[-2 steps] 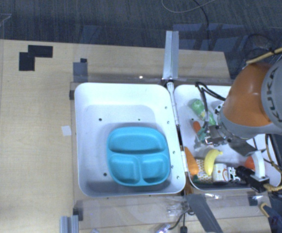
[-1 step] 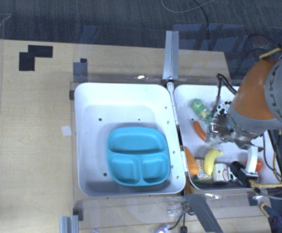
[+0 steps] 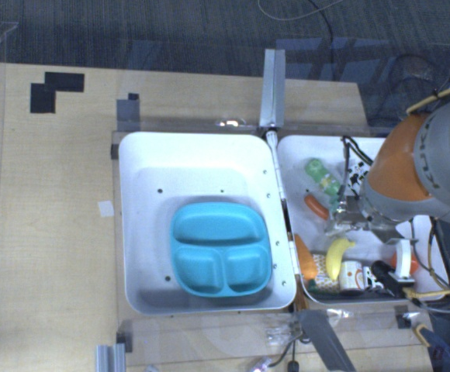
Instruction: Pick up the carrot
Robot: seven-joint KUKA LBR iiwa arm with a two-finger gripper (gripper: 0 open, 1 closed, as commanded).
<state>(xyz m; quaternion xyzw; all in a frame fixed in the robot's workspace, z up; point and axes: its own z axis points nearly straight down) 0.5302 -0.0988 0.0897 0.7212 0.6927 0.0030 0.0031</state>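
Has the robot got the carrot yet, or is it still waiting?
Not yet. The carrot lies in the right bin, against its left wall beside the banana, so no lifting looks done. In hand: the gripper is low inside that bin, just above the banana and a little to the carrot's right. Left to do: get over the carrot, grab it and lift it.

We note a pale wooden worktop [image 3: 46, 231] carrying two white bins side by side: left bin [image 3: 143, 169] and right bin [image 3: 291, 157], rims nearly touching.
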